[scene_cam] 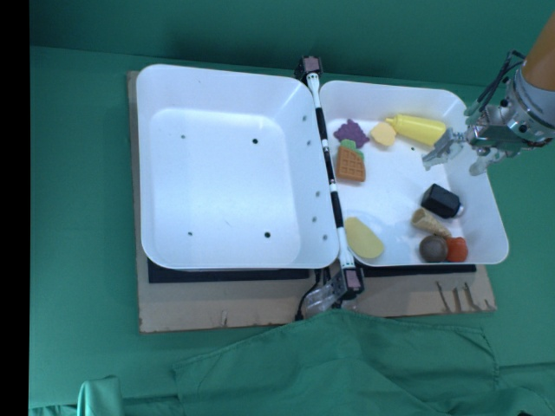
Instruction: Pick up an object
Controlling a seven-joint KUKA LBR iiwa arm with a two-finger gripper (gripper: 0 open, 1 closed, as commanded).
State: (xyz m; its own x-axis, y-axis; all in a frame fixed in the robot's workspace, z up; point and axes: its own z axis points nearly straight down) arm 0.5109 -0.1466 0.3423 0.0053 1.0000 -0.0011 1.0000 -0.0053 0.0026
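The right bin [486, 219] holds several toy foods. A yellow bottle [418, 128] lies at the back, with a small yellow piece [382, 134] and purple grapes [351, 132] to its left. An orange pineapple [350, 163] sits below the grapes. A black block [440, 200], a tan cone [431, 224], a brown ball [433, 248] and a red-orange piece [457, 249] cluster at the front right. A yellow oval [364, 238] lies at the front left. My gripper [458, 158] hovers over the bin's back right, open, just right of the bottle, with nothing between its fingers.
The left bin [173, 85] sits beside the right one, with a black-and-white divider bar [328, 163] between them. Both rest on a cardboard sheet [217, 315] on green cloth. A fold of cloth [347, 362] lies in front.
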